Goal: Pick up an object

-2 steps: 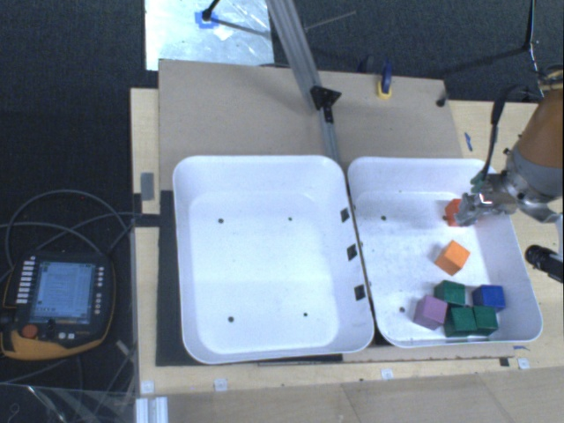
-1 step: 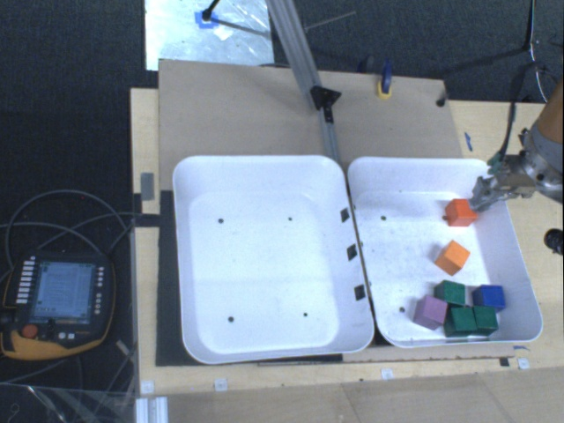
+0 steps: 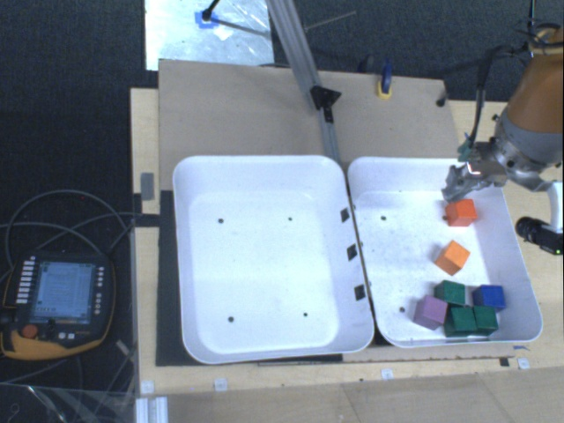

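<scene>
Gripper (image 3: 459, 184): we find it low over the far right part of the right bin (image 3: 388, 179), directly above and behind the red block (image 3: 461, 211), seemingly touching its top edge. We cannot tell whether it is released or clenched, and we see no block lifted clear of the bin floor.

Red block: resting in the right bin, near the far right wall, apart from the others.

Step in hand, as we judge it: closing on the red block. To do it well, we would centre the tool over the block, square to its faces, and descend fully before lifting; the nearby wall leaves little room on that side.

Orange block (image 3: 453, 256): alone, nearer the camera.

Cluster at the near right corner: green block (image 3: 450, 293), blue block (image 3: 490, 297), purple block (image 3: 431, 311), a second green block (image 3: 467, 321), packed touching.

Left bin (image 3: 189, 183): bare white floor.

Pendant (image 3: 58, 302), off the bench to the left: lit screen, text too small to read. We find no legible brands or labels.
</scene>
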Controlling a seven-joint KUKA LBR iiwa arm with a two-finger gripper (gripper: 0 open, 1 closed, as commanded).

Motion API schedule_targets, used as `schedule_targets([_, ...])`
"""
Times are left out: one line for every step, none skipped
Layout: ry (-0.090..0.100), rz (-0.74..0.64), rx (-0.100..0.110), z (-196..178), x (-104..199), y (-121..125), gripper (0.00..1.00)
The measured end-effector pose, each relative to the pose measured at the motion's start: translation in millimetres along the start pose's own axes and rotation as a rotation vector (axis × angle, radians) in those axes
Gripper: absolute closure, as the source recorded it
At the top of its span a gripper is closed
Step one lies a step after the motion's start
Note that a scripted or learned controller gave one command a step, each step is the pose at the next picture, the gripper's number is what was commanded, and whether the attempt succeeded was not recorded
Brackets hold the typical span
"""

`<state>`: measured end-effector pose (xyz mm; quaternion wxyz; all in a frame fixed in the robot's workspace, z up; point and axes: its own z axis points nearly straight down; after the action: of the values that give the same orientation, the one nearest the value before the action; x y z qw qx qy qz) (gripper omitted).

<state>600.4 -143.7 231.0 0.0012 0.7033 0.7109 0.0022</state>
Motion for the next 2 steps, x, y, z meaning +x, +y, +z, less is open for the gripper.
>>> schedule_targets([0.000,0.000,0.002,10,53,16,1.00])
schedule_targets([0.000,0.000,0.001,-2,100,32,1.00])
